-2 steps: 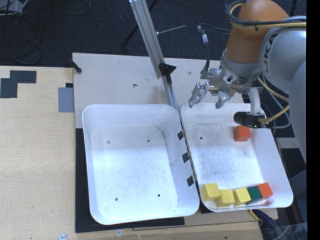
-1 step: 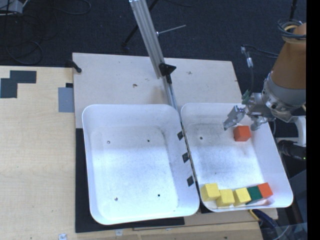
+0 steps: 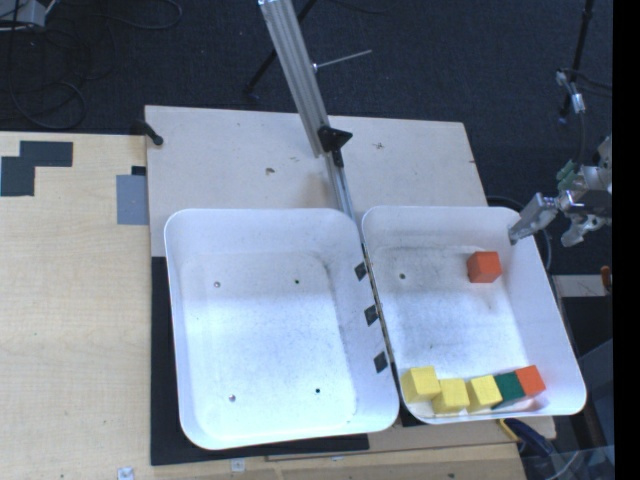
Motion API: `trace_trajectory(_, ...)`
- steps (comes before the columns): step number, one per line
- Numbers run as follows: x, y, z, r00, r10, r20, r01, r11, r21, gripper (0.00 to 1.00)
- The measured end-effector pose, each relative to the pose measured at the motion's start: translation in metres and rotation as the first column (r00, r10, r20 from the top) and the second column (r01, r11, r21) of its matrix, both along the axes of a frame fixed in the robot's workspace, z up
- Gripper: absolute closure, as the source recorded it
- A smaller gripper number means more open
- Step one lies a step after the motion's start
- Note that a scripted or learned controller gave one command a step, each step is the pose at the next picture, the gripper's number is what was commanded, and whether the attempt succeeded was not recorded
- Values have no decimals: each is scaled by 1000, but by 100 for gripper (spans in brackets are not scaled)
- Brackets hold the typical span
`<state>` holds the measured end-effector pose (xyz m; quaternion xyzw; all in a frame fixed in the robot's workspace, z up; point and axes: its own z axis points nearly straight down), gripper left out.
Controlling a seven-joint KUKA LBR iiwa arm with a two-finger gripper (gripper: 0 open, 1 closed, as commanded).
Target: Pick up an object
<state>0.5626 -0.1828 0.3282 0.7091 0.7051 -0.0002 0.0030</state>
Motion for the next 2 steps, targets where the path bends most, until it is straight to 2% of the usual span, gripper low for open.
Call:
trace_trajectory(1,43,-27,-101,1000,5,-13,-5,1000,6,0)
trace_trajectory(2,39,-18,-178,1000,6,-14,-6,1000,8,0)
